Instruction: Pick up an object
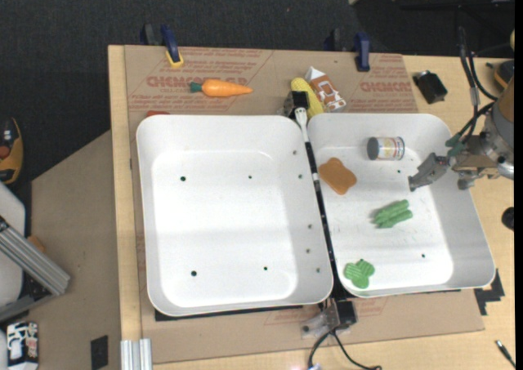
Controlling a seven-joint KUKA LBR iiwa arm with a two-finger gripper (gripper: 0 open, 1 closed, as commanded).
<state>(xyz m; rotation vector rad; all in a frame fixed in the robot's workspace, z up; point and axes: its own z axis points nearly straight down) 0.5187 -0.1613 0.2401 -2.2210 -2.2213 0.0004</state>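
The right bin [445, 262] holds a small grey and yellow can [385, 148] lying on its side, a brown bread slice [337, 175], a green ridged vegetable [391, 214] and a green leafy piece [359, 273]. My gripper [426, 172] hangs at the bin's right side, right of the can and above the ridged vegetable. Nothing shows between its fingers.
The left bin [163, 221] lies beside the right one. On the cardboard behind the bins lie an orange carrot [221, 89], a yellow item [301, 92] and a small box [326, 91]. Two blue clamps [360, 51] hold the board's far edge.
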